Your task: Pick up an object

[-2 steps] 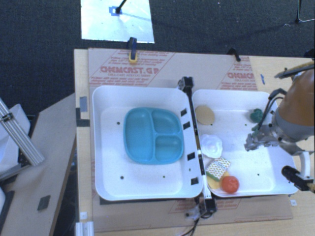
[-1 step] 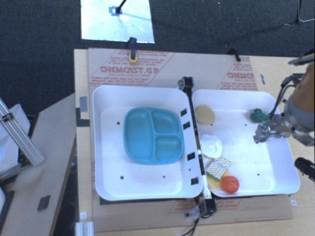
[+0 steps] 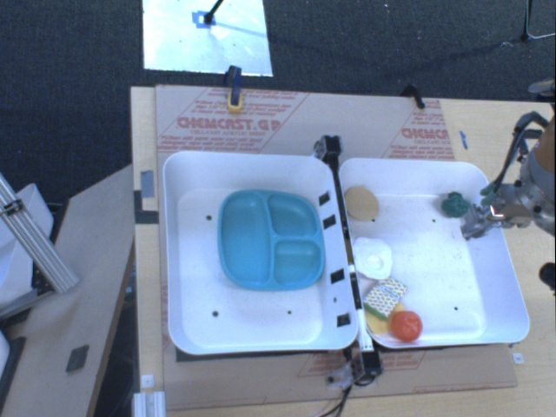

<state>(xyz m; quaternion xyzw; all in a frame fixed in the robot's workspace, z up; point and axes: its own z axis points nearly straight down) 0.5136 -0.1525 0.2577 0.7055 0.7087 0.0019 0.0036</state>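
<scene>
The right bin point(image 3: 486, 276) holds several small items. A dark green lump point(image 3: 453, 204) lies near its far right side. A tan round disc point(image 3: 360, 202) sits at the far left corner, and a white fried-egg shape point(image 3: 373, 257) lies below it. A yellow checkered piece point(image 3: 384, 298) and a red ball point(image 3: 406, 325) rest at the near left corner. My gripper point(image 3: 476, 224) comes in from the right and hangs over the bin's right side, just right of and slightly nearer than the green lump. Nothing is visibly held in it.
The left bin point(image 3: 191, 311) bears a blue divided plate point(image 3: 268, 238). A black clip strip point(image 3: 340, 250) runs along the seam between the bins. Cardboard point(image 3: 287, 120) lies under both bins. A grey side table point(image 3: 69, 259) stands at the left.
</scene>
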